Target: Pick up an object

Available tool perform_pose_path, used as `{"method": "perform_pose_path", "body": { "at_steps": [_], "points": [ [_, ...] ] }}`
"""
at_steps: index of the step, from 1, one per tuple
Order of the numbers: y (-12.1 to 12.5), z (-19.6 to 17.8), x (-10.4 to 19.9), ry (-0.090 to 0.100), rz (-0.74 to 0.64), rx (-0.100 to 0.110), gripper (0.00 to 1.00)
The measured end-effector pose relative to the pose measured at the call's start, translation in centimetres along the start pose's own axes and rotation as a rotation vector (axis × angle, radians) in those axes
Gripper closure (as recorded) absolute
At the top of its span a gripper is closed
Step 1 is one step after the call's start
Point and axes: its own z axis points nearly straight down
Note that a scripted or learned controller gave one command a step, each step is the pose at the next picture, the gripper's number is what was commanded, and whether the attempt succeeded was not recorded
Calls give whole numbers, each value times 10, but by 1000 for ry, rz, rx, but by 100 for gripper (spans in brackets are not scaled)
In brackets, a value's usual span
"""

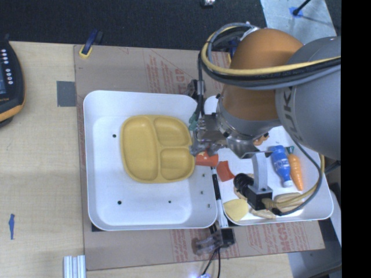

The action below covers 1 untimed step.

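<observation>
Two bins: left bin (98, 207) holds yellow tray (156, 148); right bin (322, 204) carrot (296, 172), bottle (281, 164); pincer (204, 143) state unclear.

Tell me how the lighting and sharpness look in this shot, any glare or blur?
Camera view: even overhead light, with soft sheen on the arm's orange band; the yellow divided plate is fairly sharp and casts little shadow; the floor beyond the bench is nearly black.

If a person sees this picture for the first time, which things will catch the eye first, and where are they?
The big grey arm with its orange band dominates the upper right, leaning over the seam between the two bins. Next comes the yellow divided plate, lying flat in the left bin. Then the small colourful things in the right bin: a blue bottle, an orange carrot beside it, and a red piece near the tool.
</observation>
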Motion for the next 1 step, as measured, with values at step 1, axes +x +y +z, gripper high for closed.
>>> {"method": "perform_pose_path", "body": {
  "at_steps": [1],
  "points": [
    [57,55,-52,-6,8,7,100]
  ]
}}
